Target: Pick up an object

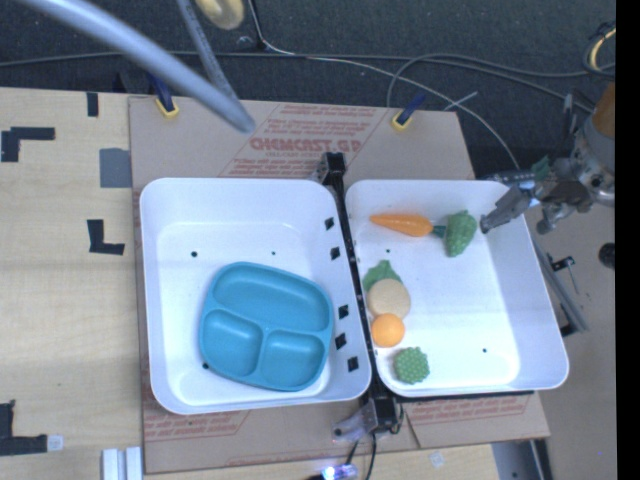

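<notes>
Broccoli (411, 365) sits low in the right bin (520, 308), well apart from the empty, spread fingers (520, 213)

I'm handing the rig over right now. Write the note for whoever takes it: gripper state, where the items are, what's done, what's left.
Gripper: at the right bin's upper right edge, holding nothing.
Right bin: carrot at the top with its green top; along the left wall, a pale round piece, an orange ball and a broccoli floret.
Left bin: blue divided plate.
Done: nothing picked yet.
Left: descend onto one item, grasp and lift. The carrot looks nearest.
</notes>
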`<state>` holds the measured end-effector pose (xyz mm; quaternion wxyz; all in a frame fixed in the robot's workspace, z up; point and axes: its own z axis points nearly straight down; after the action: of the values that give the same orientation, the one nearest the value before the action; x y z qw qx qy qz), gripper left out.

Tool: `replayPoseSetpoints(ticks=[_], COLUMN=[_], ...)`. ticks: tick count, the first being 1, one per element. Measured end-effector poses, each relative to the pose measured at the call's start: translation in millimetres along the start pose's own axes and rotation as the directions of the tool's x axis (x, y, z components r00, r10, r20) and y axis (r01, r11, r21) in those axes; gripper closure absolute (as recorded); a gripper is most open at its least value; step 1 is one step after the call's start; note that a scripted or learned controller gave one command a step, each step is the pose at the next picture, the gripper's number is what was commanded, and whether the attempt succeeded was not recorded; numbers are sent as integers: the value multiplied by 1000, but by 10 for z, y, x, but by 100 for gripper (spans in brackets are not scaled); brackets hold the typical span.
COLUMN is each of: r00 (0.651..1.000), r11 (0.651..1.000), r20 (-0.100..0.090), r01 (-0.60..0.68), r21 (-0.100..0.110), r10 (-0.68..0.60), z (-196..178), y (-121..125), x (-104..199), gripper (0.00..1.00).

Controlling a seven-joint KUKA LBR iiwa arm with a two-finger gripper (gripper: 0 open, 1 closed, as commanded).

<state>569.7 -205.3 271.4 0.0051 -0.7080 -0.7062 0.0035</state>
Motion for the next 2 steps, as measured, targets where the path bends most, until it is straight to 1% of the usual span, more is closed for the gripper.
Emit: replayPoseSetpoints(ticks=[1, 2], r00=[1000, 1000], r11=[1000, 1000], r20=[3, 2], r01=[4, 4], r21=[-11, -7], r10=[-4, -4], z=[-66, 383], y=[21, 51], x=[6, 56], gripper=[0, 0])
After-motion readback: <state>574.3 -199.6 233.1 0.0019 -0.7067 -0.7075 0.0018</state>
